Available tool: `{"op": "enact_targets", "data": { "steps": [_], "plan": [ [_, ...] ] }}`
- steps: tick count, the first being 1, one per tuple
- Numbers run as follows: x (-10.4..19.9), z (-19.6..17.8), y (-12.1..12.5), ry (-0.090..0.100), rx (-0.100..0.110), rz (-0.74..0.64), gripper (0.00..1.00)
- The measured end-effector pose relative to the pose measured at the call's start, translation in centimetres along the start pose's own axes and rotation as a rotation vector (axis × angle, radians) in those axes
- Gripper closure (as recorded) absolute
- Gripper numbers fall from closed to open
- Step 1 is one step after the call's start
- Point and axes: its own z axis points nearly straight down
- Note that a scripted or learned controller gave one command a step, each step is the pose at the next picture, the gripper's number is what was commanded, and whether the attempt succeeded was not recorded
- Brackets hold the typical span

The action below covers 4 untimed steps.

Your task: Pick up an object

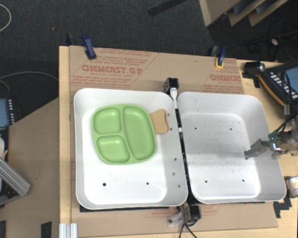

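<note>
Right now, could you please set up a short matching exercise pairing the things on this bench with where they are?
Things:
1. green divided plate
2. tan piece
3. hand
4. blue clamp

Places:
A. over the right bin, near its right side
B. at the board's far edge
C. in the left bin, filling its far half
D. against the plate's right rim

Pairs: 1-C, 2-D, 3-A, 4-B

Bright, even overhead light; soft shadows; white bins perhaps slightly overexposed; mild blur.
</note>
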Motion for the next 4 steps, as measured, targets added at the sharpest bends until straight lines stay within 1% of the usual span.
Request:
{"op": "enact_targets", "data": {
  "steps": [1,2,3,4],
  "plan": [
    [0.0,-1.1,0.1,-0.002,-0.003,-0.001,1.0],
    [-2.0,-6.4,9.8,-0.006,-0.014,-0.005,1.0],
    [-2.1,-26.0,13.8,-0.009,-0.022,-0.004,1.0],
    [0.1,-16.5,9.4,0.004,0.01,0.001,1.0]
  ]
}}
